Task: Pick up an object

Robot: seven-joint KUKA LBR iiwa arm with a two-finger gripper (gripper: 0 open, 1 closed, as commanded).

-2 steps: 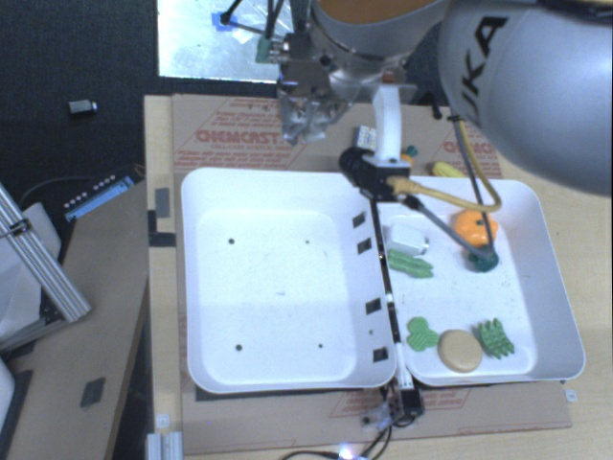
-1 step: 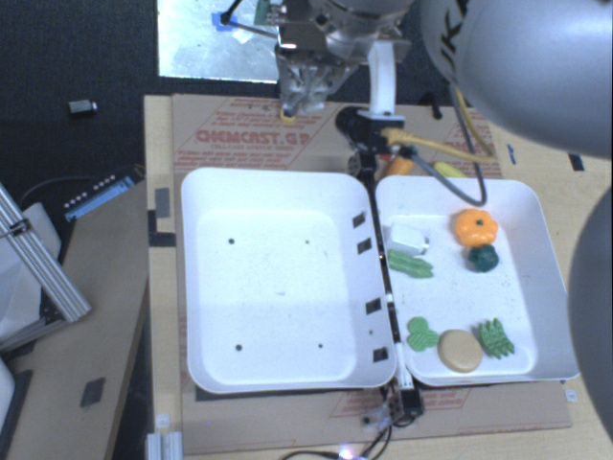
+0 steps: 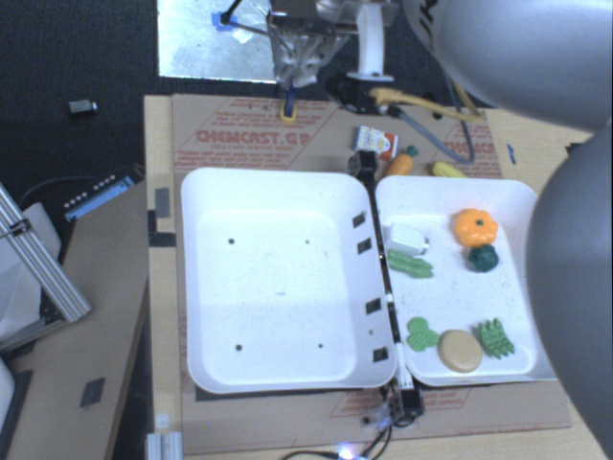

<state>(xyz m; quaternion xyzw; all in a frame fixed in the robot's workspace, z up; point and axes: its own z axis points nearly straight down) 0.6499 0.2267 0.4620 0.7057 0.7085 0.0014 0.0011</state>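
My gripper (image 3: pixel 297 68) hangs high over the cardboard behind the left bin (image 3: pixel 206 257), with nothing seen in it. The right bin (image 3: pixel 522 286) holds several toy foods: an orange pumpkin (image 3: pixel 475 226), a dark green ball (image 3: pixel 483 258), a white block (image 3: pixel 409 239), a green pea pod (image 3: pixel 412 267), a green floret (image 3: pixel 421 334), a tan round bun (image 3: pixel 461 350) and a green leafy piece (image 3: pixel 495 338). The gripper is far from all of them, up and to the left.
Behind the right bin lie a carrot (image 3: pixel 400 164), a yellow banana (image 3: pixel 446 171) and a small red-and-white packet (image 3: pixel 375 142). A small yellow piece (image 3: pixel 287 113) sits on the cardboard below the gripper. The large grey arm (image 3: pixel 536 56) covers the upper right.
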